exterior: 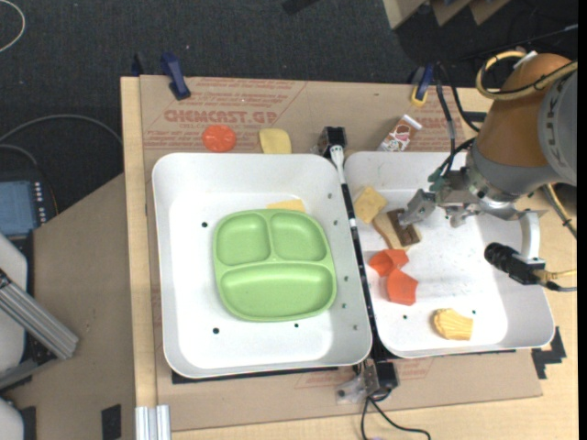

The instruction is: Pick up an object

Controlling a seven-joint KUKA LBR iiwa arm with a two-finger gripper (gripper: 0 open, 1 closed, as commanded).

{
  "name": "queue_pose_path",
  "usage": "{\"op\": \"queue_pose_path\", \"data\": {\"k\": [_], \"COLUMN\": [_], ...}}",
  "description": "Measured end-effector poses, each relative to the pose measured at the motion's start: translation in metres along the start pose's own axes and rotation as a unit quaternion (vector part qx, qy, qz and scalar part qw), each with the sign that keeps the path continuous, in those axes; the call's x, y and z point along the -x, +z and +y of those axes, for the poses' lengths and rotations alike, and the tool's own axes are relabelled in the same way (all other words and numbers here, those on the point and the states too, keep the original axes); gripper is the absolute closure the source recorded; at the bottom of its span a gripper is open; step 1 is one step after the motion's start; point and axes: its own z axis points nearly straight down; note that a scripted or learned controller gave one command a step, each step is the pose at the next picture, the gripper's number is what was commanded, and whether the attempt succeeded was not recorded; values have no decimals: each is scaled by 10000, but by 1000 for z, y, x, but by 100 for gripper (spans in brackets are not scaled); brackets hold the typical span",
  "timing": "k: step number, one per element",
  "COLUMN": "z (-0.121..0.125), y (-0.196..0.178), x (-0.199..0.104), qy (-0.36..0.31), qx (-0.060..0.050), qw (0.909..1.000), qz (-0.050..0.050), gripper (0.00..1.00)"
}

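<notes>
The right bin holds a tan wedge, a brown block, two orange-red pieces and a yellow ridged piece. My gripper hangs low over the back half of this bin, just right of the brown block. It is open, and its left finger reaches close to the block's upper right end. Nothing sits between the fingers.
In the left bin lies a green divided plate with a yellow piece at its back edge. Behind the bins on the cardboard lie an orange disc, a yellow lump and a small packet.
</notes>
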Motion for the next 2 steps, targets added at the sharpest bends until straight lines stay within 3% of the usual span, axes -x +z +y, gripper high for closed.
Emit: {"op": "queue_pose_path", "data": {"k": [1,2], "z": [8,9], "y": [56,42], "x": [1,2], "qy": [30,27], "qx": [7,44], "qw": [10000,10000], "qz": [-3,-15], "gripper": [0,100]}}
